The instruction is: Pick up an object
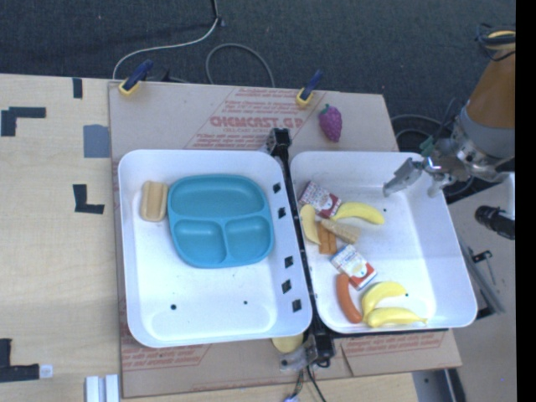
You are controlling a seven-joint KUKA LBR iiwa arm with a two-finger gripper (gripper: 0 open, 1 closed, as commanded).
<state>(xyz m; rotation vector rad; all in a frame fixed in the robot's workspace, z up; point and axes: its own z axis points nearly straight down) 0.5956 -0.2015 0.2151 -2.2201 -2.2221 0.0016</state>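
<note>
I see the end effector hovering over the right bin's upper right corner, carrying nothing; I cannot tell how it is set. My nearest target, the yellow toy banana, lies just left of it, touching the brown stick. I judge it light, stiff, slick plastic, best pinched across its narrow middle, where the curve is flattest.

Toy foods scattered loose in right bin, mostly left side.
</note>
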